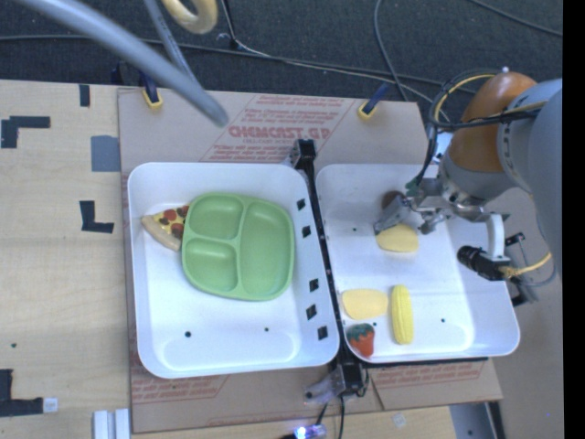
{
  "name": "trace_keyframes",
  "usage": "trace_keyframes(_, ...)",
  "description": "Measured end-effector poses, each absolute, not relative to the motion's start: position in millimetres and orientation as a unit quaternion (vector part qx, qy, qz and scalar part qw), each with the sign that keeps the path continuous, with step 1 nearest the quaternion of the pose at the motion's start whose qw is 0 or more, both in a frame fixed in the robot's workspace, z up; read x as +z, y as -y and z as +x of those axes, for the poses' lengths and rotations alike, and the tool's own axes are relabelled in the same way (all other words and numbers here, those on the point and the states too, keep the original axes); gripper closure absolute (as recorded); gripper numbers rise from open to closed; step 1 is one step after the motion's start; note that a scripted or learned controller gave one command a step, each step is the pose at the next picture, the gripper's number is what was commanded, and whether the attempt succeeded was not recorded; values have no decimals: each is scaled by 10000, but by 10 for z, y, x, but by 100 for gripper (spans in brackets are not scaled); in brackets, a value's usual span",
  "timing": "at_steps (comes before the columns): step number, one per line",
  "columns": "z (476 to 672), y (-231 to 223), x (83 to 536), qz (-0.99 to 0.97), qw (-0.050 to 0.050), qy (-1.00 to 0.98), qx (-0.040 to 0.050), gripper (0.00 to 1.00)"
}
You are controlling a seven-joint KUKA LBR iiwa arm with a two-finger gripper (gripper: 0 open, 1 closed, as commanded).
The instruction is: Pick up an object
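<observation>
The right bin (457,273) holds a pale yellow rounded piece (398,240) near its middle, a flat yellow piece (364,303), a corn cob (401,314) and a strawberry (363,338) toward the front. My gripper (403,211) hangs just above the pale yellow piece, at its back edge. The fingers point down-left, and the angle hides whether they touch it. The grey arm with its orange band (494,108) comes in from the right.
In the left bin (146,273) a green divided plate (239,245) lies with a pizza slice (165,226) tucked at its left side. A black divider (315,245) separates the bins. Cables cross the dark floor behind the bench.
</observation>
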State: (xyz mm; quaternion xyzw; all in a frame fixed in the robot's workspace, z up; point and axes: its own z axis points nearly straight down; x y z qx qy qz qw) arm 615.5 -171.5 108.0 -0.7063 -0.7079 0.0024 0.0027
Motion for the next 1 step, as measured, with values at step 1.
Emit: trace_keyframes(1,6173,1712,1220,-7057,4,7085,8,100)
